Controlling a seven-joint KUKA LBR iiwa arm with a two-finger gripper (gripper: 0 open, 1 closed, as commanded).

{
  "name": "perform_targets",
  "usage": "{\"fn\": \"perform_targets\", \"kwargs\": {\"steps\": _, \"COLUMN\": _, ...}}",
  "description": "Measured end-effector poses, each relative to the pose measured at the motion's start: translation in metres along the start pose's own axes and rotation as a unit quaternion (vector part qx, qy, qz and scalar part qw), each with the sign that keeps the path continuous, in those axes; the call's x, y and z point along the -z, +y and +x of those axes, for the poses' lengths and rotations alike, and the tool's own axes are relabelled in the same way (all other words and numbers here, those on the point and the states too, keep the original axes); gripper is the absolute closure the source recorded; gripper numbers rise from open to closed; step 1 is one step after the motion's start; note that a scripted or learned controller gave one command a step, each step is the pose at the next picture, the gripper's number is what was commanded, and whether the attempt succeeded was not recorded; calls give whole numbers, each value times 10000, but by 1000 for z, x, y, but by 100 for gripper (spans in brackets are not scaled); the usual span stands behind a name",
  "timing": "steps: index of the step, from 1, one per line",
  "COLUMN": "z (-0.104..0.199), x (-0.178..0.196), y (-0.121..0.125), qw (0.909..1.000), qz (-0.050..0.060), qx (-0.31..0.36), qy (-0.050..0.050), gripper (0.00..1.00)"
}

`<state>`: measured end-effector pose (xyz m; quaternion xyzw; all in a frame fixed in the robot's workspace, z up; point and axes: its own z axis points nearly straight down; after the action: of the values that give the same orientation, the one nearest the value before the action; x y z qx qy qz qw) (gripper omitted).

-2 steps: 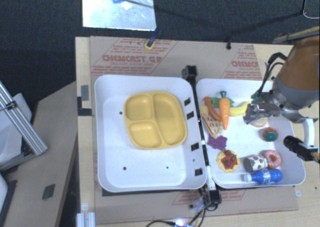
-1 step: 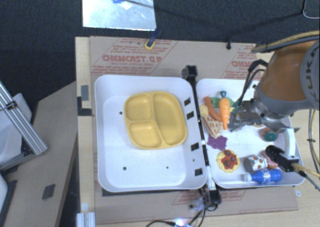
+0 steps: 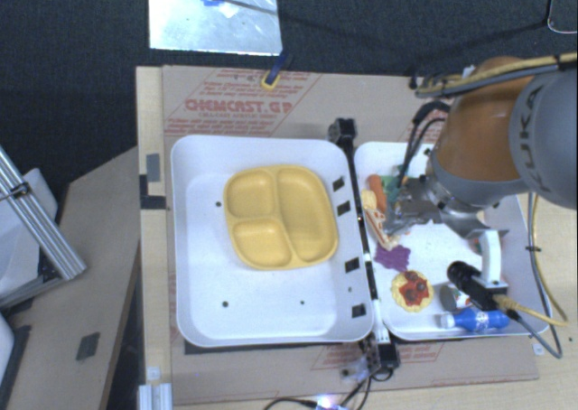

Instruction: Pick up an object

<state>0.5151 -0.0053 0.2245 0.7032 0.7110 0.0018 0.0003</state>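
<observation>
The right bin (image 3: 506,218) holds several small things. An orange piece (image 3: 372,197) and a green piece (image 3: 391,186) lie by its left wall. A purple piece (image 3: 392,258) sits further forward, then a round yellow toy with red spots (image 3: 413,291) and a blue and white tube (image 3: 471,320) by the front wall. My gripper (image 3: 400,216) hangs low over the left part of this bin, right beside the orange and green pieces, with the arm's grey and orange body covering the bin's back.
The left bin (image 3: 203,309) bears a yellow divided plate (image 3: 278,216) near its middle. A black divider strip (image 3: 354,218) runs between the two bins. A shiny metal sheet (image 3: 215,2) lies on the dark floor beyond the bench.
</observation>
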Motion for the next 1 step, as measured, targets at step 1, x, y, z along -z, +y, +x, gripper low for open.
{"fn": "perform_targets", "kwargs": {"steps": 1, "z": 52, "x": 5, "y": -26, "qw": 10000, "qz": 17, "qx": -6, "qy": 0, "gripper": 100}}
